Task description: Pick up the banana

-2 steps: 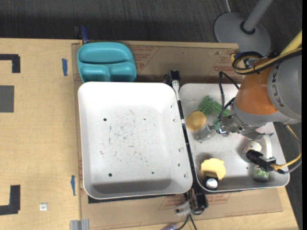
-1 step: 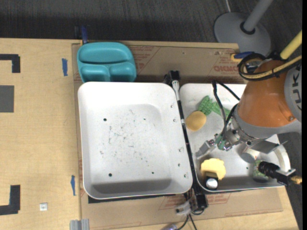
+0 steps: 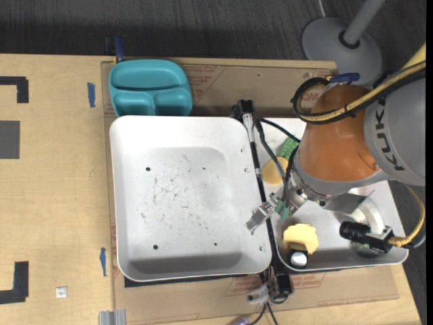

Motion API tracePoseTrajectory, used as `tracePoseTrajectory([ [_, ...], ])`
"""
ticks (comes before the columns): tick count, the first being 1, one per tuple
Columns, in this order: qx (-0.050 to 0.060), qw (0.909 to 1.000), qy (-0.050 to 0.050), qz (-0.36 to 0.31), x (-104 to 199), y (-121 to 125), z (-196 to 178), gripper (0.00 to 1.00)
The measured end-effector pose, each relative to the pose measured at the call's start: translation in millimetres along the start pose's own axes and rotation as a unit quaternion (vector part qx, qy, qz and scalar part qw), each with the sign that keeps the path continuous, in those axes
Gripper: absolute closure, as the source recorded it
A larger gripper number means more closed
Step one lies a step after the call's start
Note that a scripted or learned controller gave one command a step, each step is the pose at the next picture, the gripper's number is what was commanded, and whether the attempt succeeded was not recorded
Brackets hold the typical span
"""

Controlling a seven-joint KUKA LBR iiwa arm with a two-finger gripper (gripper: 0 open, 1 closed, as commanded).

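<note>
From above, I see two white bins side by side on a cardboard-covered bench. The left bin [image 3: 183,195] has a scuffed, speckled floor. The arm [image 3: 338,141], grey with an orange band, reaches in from the right and hides much of the right bin [image 3: 379,256]. Its gripper [image 3: 260,215] sits low over the divider where the bins meet; I cannot tell whether it is released or clenched, and I see nothing in it. A stubby bright yellow shape, most likely the banana [image 3: 300,235], lies near the front of the right bin, just right of the gripper and apart from it. A teal tray [image 3: 149,87] stands behind the left bin.
</note>
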State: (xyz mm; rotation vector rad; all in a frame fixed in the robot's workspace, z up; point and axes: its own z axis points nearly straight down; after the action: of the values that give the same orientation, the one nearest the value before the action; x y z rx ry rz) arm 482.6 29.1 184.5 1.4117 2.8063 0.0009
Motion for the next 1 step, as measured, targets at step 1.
tracePoseTrajectory([
  [1, 0.001, 0.9899, 0.001, -0.142, 46.0, 45.0, 57.7, 0.0],
])
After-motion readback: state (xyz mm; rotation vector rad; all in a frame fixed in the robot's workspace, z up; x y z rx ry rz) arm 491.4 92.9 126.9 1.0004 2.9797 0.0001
